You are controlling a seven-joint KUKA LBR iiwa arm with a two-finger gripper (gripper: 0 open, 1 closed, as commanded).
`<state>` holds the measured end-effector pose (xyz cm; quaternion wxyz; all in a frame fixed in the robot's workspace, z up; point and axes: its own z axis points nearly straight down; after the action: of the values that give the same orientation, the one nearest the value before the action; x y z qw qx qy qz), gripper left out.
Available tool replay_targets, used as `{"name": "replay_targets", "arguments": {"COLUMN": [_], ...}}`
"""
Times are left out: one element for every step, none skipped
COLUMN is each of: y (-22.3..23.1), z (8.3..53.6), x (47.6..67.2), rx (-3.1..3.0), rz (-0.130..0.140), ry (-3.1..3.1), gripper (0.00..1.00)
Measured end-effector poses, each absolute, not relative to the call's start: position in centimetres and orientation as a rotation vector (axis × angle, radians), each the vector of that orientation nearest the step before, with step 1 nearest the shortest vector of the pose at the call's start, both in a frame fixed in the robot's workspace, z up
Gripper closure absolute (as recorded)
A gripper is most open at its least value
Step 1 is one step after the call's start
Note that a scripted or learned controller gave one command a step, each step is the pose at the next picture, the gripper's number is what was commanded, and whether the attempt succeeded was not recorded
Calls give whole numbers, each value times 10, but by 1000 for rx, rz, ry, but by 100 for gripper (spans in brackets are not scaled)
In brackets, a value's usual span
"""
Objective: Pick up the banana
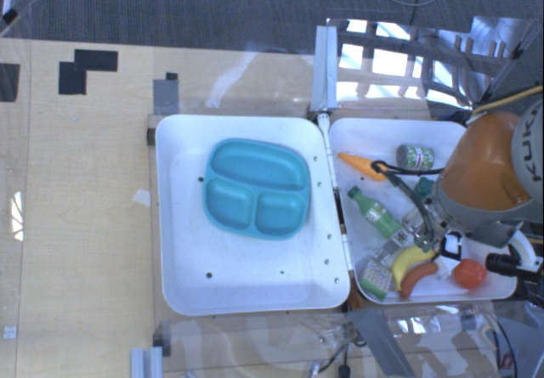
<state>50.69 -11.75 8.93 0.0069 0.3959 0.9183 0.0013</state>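
The yellow banana (410,262) lies near the front edge of the right bin (353,137), with a red-brown sausage-shaped item (417,278) against its front side. My gripper (429,238) hangs low over the banana's upper right end, at or very near it. The grey arm with its orange band (484,168) covers the bin's right side. I see nothing lifted off the bin floor.
Around the banana lie a silver packet (376,276), a green bottle (374,213), a red tomato (469,273), a carrot (361,165), a green can (415,156) and a thin black item (399,181). The left bin (174,283) holds a blue divided plate (257,188).
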Motion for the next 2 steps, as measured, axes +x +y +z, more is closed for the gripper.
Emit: {"name": "replay_targets", "arguments": {"y": [-115, -114], "z": [90, 102], "x": [494, 496], "rx": [907, 909], "rz": [5, 9], "ry": [2987, 2981], "gripper": [0, 100]}}
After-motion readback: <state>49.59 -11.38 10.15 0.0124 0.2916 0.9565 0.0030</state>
